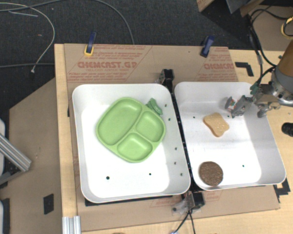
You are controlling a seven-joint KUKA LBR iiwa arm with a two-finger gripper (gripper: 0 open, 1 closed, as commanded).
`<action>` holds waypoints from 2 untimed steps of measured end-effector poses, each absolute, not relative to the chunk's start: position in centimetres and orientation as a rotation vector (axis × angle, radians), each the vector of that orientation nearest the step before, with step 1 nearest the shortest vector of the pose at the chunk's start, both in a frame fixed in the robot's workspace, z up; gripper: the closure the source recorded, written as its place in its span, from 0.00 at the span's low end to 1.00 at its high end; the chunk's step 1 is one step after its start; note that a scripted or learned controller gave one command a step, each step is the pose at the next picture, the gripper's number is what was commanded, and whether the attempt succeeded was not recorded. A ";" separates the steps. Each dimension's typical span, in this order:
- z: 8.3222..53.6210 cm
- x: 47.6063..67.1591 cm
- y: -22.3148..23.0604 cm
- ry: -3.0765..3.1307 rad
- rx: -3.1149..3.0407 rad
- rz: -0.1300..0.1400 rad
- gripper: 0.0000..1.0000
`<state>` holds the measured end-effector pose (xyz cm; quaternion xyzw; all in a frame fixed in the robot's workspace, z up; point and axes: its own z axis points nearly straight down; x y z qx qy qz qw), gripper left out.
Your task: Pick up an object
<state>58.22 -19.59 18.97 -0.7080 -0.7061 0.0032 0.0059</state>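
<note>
A tan, bread-shaped piece [216, 124] lies in the upper middle of the right bin [263, 150]. A brown round disc [211, 173] rests near that bin's front left corner. My gripper [246, 108] hovers over the right bin's far right part, just up and to the right of the tan piece and apart from it. It stands open with nothing between its fingers [232, 106]. In the left bin [93, 174] sits a green divided plate [131, 129], with a small dark green item [155, 106] at its upper right edge.
The grey arm [288, 84] comes in from the right over the right bin's far corner. Two blue clamps [91, 42] [207, 45] hold the cardboard sheet at the back. Black brackets sit between the bins at back [166, 76] and front [195, 199].
</note>
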 end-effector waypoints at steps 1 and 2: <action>19.6 58.5 -19.6 -2.221 -2.220 0.000 0.00; 13.7 58.6 -20.3 -2.216 -2.217 0.005 0.00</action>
